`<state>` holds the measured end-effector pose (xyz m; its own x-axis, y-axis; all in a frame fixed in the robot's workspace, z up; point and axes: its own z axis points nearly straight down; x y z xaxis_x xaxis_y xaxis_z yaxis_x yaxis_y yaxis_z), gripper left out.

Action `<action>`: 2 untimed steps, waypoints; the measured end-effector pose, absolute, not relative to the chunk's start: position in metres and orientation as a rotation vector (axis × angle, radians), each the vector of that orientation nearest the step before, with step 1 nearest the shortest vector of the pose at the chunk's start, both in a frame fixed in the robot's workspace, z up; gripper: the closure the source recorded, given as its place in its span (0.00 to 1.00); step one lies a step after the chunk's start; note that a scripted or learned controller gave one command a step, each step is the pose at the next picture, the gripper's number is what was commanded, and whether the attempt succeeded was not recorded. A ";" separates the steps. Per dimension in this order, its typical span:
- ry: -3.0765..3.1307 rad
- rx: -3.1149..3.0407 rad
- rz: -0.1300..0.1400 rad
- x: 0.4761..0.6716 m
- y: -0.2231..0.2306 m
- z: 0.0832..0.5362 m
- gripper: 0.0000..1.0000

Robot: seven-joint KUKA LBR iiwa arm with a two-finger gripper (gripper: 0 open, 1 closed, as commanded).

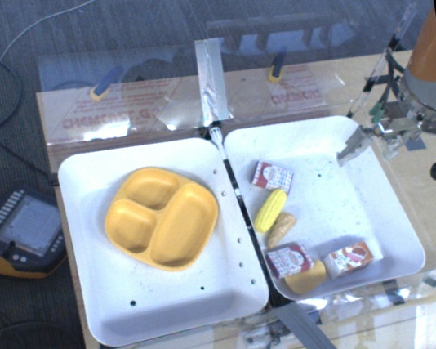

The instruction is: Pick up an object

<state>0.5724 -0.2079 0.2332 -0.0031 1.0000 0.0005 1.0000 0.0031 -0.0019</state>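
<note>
White moulded plastic forms both shallow bins on the bench point(421, 202), and I take the objects from the near edge outward. Nearest me in the right bin point(393, 206) lie three items along the front wall: a red-and-white carton point(289, 259), a tan bun-shaped piece point(305, 279) touching its lower edge, and a second red-and-white packet point(352, 256) just beside the bun to the right. Behind these sits a small brown oblong piece point(281, 228), and touching it on the far side is the yellow corn cob point(269, 210), ribbed and glossy, its long axis running diagonally from near-left to far-right. Farther back again is a third red-and-white packet point(272, 176), flat and lying at a tilt. All six cluster along the left half of the right bin. The left bin point(99, 305) holds a yellow three-compartment plate point(161, 217), smooth and rounded. The gripper point(352, 149) hangs over the far right corner of the right bin, nothing between its fingers; whether they stand apart or together I cannot tell at this resolution. I judge the deciding relation thus: every candidate lies to the gripper's left and toward the near side, the third packet and corn cob being closest, so the coming move calls for travel leftward and a descent.
</note>
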 end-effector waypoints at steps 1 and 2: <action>-2.416 -2.008 0.000 0.582 -0.135 0.093 0.00; -2.436 -2.010 -0.007 0.566 -0.116 0.091 0.00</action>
